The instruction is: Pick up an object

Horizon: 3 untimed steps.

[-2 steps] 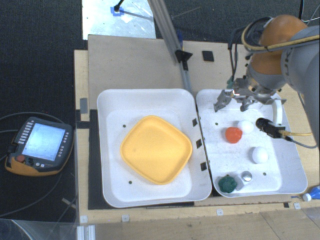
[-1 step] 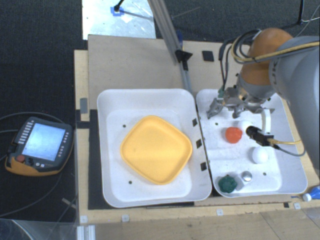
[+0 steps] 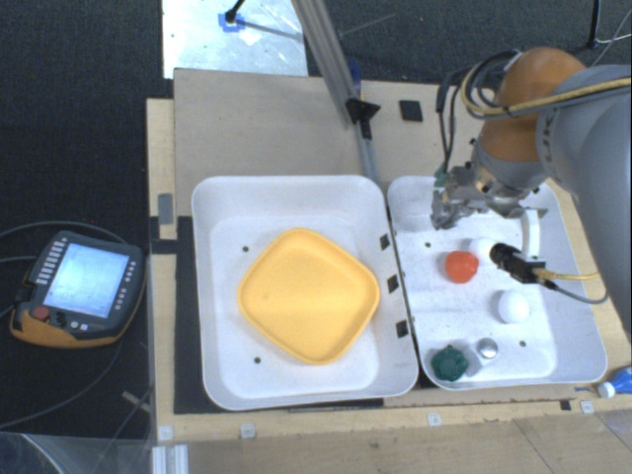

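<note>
The gripper point(image 3: 446, 208) hung just above-left of the red ball point(image 3: 460, 266), its grip impossible to make out; a descent there risked striking bare bin point(image 3: 420, 294) floor

Plain yellow plate point(image 3: 308, 294) on white bin point(image 3: 222, 363). Red ball point(image 3: 460, 266) just below grey gripper point(image 3: 446, 211); white ball point(image 3: 513, 306), silver cap point(image 3: 486, 348), dark green lump point(image 3: 451, 362) farther below. Orange band point(image 3: 533, 87) above.
</note>
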Tool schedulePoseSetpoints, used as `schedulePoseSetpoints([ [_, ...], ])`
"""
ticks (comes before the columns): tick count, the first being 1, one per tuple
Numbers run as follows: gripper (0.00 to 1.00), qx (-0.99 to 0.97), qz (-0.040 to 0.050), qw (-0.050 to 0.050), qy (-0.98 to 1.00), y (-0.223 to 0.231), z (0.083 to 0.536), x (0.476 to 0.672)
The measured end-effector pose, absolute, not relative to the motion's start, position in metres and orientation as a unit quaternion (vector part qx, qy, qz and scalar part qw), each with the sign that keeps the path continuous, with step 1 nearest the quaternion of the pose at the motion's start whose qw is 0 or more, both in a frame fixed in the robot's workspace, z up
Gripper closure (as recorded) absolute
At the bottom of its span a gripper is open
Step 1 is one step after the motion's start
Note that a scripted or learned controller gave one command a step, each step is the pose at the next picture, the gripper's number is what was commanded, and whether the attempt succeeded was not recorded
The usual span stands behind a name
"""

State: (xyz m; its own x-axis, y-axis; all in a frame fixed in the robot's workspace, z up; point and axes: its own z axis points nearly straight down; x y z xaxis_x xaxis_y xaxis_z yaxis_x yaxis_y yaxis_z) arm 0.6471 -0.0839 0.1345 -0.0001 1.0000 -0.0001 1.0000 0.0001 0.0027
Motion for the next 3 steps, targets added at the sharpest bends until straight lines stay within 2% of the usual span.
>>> schedulePoseSetpoints([
  [1,1.0,0.707,0.0018,0.002,0.707,-0.086,0.198,0.646],
  [2,1.0,0.707,0.0009,0.001,0.707,-0.086,0.218,0.647],
  [3,1.0,0.706,0.0003,0.0,0.708,-0.04,0.218,0.611],
])
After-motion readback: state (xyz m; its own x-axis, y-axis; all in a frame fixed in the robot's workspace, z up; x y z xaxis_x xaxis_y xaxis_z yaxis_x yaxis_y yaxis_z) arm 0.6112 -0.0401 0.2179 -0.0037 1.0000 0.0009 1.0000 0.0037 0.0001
